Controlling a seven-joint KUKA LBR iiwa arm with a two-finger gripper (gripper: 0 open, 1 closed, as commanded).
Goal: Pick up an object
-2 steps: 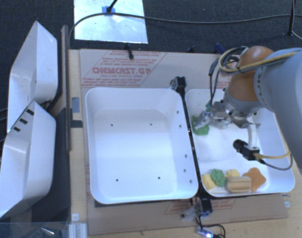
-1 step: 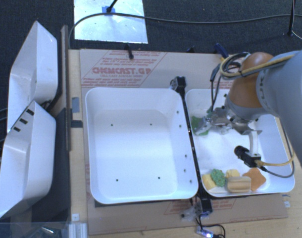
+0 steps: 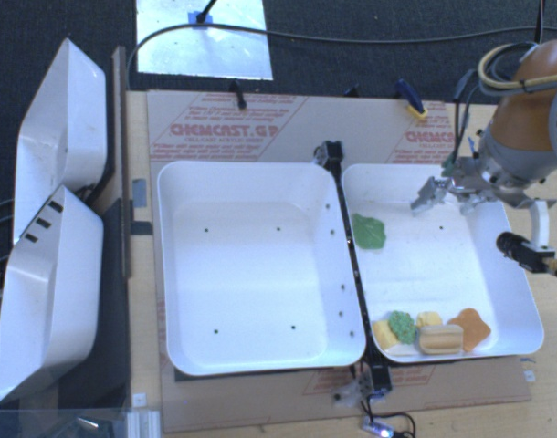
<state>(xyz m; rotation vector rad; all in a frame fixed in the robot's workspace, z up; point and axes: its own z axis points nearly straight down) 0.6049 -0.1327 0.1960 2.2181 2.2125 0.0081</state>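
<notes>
In the right bin (image 3: pixel 498 281) a flat green leafy piece (image 3: pixel 369 232) lies near the left wall. Along that bin's front wall sits a cluster: a yellow chunk (image 3: pixel 385 334), a green broccoli-like piece (image 3: pixel 403 325), a small yellow piece (image 3: pixel 428 318), a tan bun (image 3: pixel 440 338) and an orange piece (image 3: pixel 471 328). My gripper (image 3: pixel 446 199) hangs over the bin's back part, to the right of the green leafy piece and apart from it. Its fingers are spread open with nothing between them.
The left bin (image 3: pixel 251 272) sits beside the right one, with a black clamp (image 3: pixel 331 153) at the back of the divide between them. Two spare white bins (image 3: pixel 50 208) lean off the bench's left side. A metal plate (image 3: pixel 204 24) lies behind the bench.
</notes>
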